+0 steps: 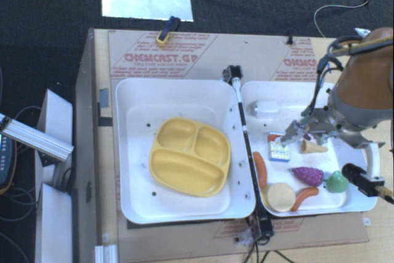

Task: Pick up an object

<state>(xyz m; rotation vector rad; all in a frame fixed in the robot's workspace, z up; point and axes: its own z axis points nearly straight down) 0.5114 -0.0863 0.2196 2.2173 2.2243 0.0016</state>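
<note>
Objects for picking are all piled in the right bin (308, 90), as far as we can see. We've got a small blue-and-white carton (279, 151) near the middle, an ice cream cone (314, 146) just to its right, and a purple toy that looks like a bunch of grapes (308, 175) below that. Along the bin's left wall lies an orange-red hot dog (260, 169), with a round tan cookie (280, 196) at the bottom and a second hot dog (305, 196) touching its right edge. A green rounded thing (337, 182) sits near the lower right corner, and a pale translucent bottle (265, 109) lies on its side up top.

The gripper (300, 131) hangs low over the right bin, just above the carton and the cone. We honestly can't tell how it's set; it's too blurry and dark there, and we can't make out anything held in it. The arm (366, 80) comes in from the right, its orange band bulky over the bin's edge.

The left bin (141, 95) holds a yellow divided plate (191, 156), lying flat and a bit skewed. Both bins sit side by side on the table (203, 52), which has a sheet with red printing over it.
</note>
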